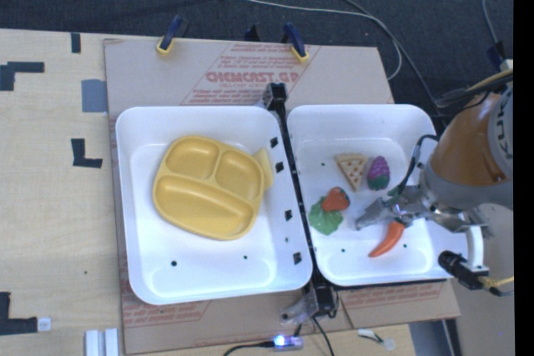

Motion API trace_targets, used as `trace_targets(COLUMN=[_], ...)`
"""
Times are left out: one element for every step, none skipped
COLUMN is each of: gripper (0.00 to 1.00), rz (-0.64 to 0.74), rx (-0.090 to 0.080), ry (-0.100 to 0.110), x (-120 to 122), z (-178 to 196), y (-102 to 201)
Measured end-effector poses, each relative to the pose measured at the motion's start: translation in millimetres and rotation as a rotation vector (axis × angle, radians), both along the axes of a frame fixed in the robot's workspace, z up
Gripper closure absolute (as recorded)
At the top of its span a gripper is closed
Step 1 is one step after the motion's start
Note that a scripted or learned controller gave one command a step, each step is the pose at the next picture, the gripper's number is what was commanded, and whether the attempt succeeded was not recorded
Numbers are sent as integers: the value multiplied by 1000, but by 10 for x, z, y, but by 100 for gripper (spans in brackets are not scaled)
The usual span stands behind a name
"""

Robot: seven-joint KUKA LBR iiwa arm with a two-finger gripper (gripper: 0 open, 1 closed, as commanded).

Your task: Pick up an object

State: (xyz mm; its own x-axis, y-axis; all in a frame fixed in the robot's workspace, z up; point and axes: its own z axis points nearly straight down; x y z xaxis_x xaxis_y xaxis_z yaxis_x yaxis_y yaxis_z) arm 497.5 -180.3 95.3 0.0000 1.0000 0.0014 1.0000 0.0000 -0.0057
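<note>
Toy carrot (pixel 387 239) lies in the right bin (pixel 417 119) — my gripper (pixel 380 213) hovers just beside it; finger state I cannot tell. Next, I judge, a descent onto it.

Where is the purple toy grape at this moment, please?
In the camera view, the purple grape lies in the right bin, in its upper middle part, just right of the waffle-patterned wedge and up-right of the red and green toy.

Tray (pixel 209 188) in left bin (pixel 142 263); 4 toys in right bin (pixel 334 267).
</note>
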Motion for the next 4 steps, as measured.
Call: trace_targets(gripper=[100,100,100,100], rz=[1,1,2,1], rx=[-1,-2,-2,-2], ry=[-5,-10,-9,-10], x=[14,20,48,56], z=[127,734,1201,1721], y=[0,57,146,147])
